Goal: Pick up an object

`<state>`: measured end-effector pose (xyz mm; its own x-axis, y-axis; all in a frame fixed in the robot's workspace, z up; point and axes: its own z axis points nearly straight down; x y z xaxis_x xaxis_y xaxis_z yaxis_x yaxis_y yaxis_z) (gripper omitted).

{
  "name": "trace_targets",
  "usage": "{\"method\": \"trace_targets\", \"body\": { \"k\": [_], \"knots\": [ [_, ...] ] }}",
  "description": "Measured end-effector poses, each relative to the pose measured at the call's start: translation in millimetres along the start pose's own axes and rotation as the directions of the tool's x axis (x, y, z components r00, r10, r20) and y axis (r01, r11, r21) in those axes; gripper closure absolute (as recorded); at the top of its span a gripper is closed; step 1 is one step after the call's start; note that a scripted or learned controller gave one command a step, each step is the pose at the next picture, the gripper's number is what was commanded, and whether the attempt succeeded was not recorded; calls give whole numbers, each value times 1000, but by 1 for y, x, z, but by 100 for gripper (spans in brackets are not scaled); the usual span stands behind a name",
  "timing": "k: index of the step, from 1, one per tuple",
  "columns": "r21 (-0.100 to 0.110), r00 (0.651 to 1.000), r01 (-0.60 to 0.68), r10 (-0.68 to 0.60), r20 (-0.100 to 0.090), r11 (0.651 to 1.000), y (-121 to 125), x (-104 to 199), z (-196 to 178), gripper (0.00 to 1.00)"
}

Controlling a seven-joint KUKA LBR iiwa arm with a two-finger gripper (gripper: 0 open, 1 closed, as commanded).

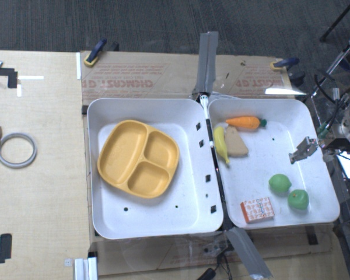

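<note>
My gripper [303, 149] hangs over the right side of the right bin [280, 112], low above its white floor, and nothing shows between its tips. In that bin lie an orange carrot [243, 122] at the back, a yellow banana [221, 144] by the left wall and a tan wedge [235, 143] touching the banana. Two green round fruits [280, 184] [298, 199] sit toward the front right, below the gripper. A small red and white box [257, 209] lies at the front. The nearest fruit is a short way from the gripper, apart from it.
The left bin [105, 214] holds a yellow divided plate [139, 158]. A grey post [207, 63] stands behind the seam between the bins. A tape roll [15, 150] lies on the bench at far left. Cables and arm hardware [338, 115] crowd the right edge.
</note>
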<state>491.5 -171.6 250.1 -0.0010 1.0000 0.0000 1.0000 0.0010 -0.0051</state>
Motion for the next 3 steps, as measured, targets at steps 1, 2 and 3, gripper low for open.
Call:
{"method": "trace_targets", "body": {
  "k": [1,2,3],
  "knots": [
    [-3,1000,17,-17,-1,1000,-13,-6,159,0],
    [0,1000,15,-15,-2,1000,-13,-6,152,100],
    [-2,997,-79,79,1,997,9,49,23,100]
  ]
}}
